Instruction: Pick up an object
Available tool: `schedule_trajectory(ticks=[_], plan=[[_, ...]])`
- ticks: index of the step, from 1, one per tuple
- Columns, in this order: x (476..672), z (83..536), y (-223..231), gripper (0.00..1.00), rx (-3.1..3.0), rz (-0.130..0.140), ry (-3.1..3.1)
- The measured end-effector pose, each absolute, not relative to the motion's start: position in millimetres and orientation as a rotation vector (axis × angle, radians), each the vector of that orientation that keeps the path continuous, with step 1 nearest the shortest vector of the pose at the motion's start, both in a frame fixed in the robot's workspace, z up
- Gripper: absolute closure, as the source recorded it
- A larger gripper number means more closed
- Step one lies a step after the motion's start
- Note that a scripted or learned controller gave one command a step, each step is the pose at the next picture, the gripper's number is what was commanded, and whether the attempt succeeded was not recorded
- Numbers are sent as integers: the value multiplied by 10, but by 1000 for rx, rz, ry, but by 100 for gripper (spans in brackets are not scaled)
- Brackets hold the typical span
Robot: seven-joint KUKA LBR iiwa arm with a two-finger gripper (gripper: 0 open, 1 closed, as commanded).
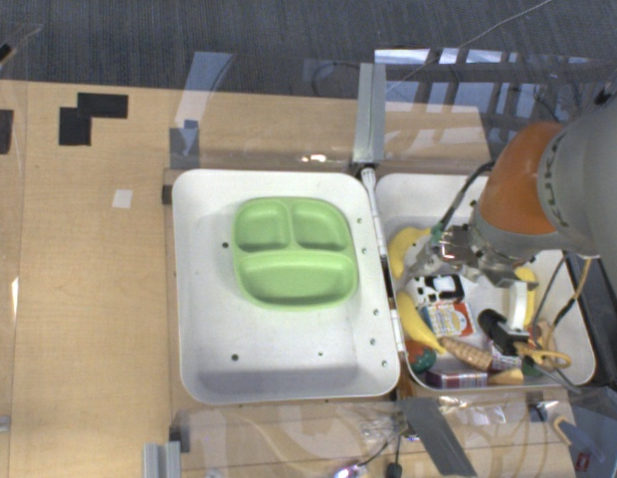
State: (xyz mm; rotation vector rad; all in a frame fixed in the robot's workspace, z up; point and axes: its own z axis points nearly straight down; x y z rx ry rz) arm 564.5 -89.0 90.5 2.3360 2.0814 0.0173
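A dark grey carpeted floor (239, 13) ran across the twelve o'clock edge. Below it lay a light wooden bench (80, 297), filling the view from nine to six o'clock. Black blocky markings (90, 116) sat on it toward ten o'clock. Clear panels (204, 78) on metal posts (370, 113) gave off pale glare near twelve.

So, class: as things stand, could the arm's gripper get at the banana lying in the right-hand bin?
Probably yes. The gripper hangs over the right bin, close beside the banana, whose upper side lies bare. Other items crowd its lower end, so a clean grasp is less sure.
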Motion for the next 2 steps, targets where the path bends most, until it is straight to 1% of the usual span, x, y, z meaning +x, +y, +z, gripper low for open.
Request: schedule_trajectory(ticks=[1, 2], plan=[[5672, 1028, -875, 100, 2333, 28, 2079], [5671, 1026, -875, 0, 2333, 27, 2079]])
